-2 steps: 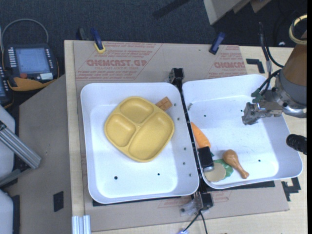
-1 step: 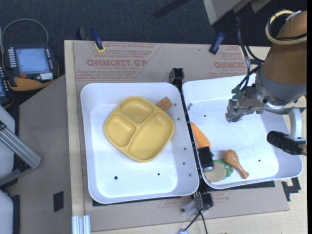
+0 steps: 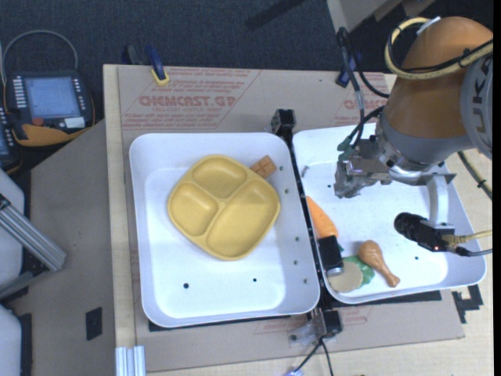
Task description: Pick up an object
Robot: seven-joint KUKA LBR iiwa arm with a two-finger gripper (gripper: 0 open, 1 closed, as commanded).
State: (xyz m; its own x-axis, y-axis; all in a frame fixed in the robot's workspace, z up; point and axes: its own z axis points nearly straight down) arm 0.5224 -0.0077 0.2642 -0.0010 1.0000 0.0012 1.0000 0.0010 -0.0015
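Note:
In the right bin [image 3: 438, 280] my gripper [image 3: 349, 185] hangs over the upper left part of the floor, with nothing visibly in it. An orange carrot [image 3: 321, 218] lies below and left of it, against the bin's left wall. A black block [image 3: 330, 253] sits just below the carrot. At the front of the bin a brown toy drumstick [image 3: 379, 262] lies next to a pale green round piece [image 3: 351, 277]. All of these are apart from the gripper.
The left bin [image 3: 156, 288] holds a yellow divided plate [image 3: 225, 206], and a small brown block [image 3: 264, 166] rests at the plate's upper right edge. The ridge between the bins [image 3: 301, 210] runs just left of the carrot.

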